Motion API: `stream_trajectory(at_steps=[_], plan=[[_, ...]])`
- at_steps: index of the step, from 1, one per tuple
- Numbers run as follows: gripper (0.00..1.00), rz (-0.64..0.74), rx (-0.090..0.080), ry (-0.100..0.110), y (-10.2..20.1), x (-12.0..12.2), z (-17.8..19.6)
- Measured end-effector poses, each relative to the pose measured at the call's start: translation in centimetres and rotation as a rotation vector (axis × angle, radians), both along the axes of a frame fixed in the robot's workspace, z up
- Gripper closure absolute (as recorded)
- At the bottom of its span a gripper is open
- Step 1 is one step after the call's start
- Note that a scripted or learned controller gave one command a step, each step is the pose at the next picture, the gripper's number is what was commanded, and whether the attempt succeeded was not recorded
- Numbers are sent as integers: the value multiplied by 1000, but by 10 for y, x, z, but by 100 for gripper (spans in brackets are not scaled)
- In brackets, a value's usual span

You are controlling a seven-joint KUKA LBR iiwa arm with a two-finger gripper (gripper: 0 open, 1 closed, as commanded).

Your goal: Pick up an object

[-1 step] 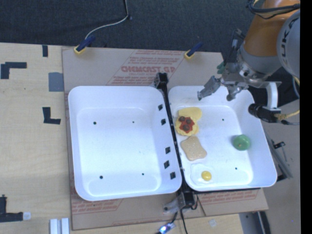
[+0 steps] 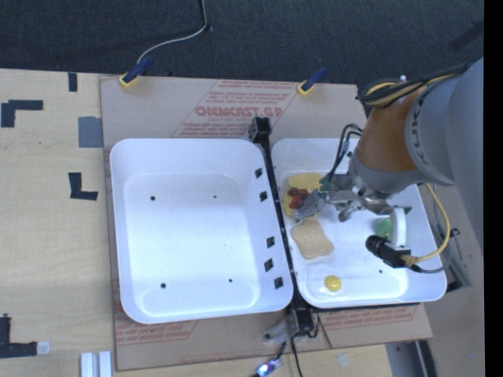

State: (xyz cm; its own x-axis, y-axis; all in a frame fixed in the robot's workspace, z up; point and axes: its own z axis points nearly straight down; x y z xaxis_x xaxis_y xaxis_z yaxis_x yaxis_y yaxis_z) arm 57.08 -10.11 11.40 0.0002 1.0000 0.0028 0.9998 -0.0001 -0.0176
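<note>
The right bin (image 2: 424, 289) holds several small objects. A tan bread-shaped piece (image 2: 312, 239) lies near its left wall. Close to the front wall rests a small yellow ball (image 2: 332, 283). At the back left, a yellow item (image 2: 303, 182) and a red item (image 2: 295, 199) lie together. My gripper (image 2: 316, 201) hangs low over that corner, right beside the red item and just above the tan piece. Under the wrist at the right are a green object (image 2: 383, 228) and a white one (image 2: 400, 225), partly hidden.
The left bin (image 2: 189, 289) sits beside the right one, with a black clip strip (image 2: 271, 226) along their shared wall. The arm's orange band (image 2: 389, 136) and grey body cover the right bin's back right. A black cable connector (image 2: 387, 251) hangs over the bin.
</note>
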Motion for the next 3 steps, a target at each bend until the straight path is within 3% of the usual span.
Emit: stream_trajectory(at_steps=[1, 2, 3], plan=[[0, 3, -1, -17, -13, 42, -30], [100, 3, 1, -23, -12, 44, -15], [100, 10, -4, -29, 82, 90, 77]])
